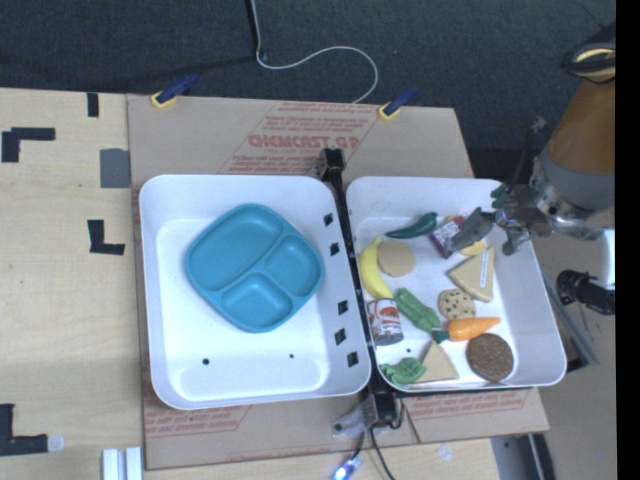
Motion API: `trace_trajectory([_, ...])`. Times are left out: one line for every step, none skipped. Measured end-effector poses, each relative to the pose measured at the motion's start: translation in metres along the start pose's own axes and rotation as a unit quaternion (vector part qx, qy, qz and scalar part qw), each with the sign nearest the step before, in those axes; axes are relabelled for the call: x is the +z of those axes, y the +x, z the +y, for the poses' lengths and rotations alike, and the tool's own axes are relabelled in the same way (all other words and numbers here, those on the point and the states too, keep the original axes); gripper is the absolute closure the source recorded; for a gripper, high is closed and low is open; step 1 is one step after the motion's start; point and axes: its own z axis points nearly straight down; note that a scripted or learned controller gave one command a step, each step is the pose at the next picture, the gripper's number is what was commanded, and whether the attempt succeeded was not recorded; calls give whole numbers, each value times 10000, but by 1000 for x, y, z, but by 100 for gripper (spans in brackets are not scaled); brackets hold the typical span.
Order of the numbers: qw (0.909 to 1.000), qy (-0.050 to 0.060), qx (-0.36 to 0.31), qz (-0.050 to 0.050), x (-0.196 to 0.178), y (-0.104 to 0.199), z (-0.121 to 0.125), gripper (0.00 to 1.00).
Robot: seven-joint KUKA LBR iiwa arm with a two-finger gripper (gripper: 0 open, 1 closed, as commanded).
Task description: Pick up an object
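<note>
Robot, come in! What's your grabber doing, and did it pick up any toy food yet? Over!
Gripper low over right bin, upper right part. Nothing seen held. Toy food crowded: banana, carrot, cookie. Blue plate in left bin.

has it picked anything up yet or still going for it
Nothing looks picked up yet. The toy food, including the banana, carrot and cookie, lies in the right bin. The gripper is over that bin's upper right part, near a small dark packet. Grasping and lifting remain.
</note>
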Motion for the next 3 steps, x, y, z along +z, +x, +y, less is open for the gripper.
trace_trajectory([10000, -24, -13, 0, -42, 46, -66, 0])
trace_trajectory([10000, 26, -23, 5, 67, 111, -66, 0])
trace_trajectory([10000, -12, 0, -9, 52, 107, -65, 100])
